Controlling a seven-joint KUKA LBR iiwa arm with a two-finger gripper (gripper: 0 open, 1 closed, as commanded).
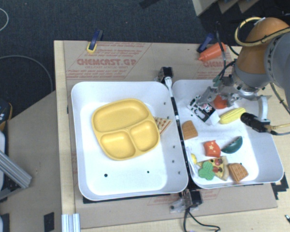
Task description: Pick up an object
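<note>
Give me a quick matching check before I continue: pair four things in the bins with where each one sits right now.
Things:
1. yellow divided plate
2. corn cob
3. pizza slice
4. waffle piece

Places:
A. near corner of the right bin
B. middle of the left bin
C. far part of the right bin, beside the hand
D. left bin, against the plate's right edge

Pairs: 1-B, 2-C, 3-A, 4-D
</note>
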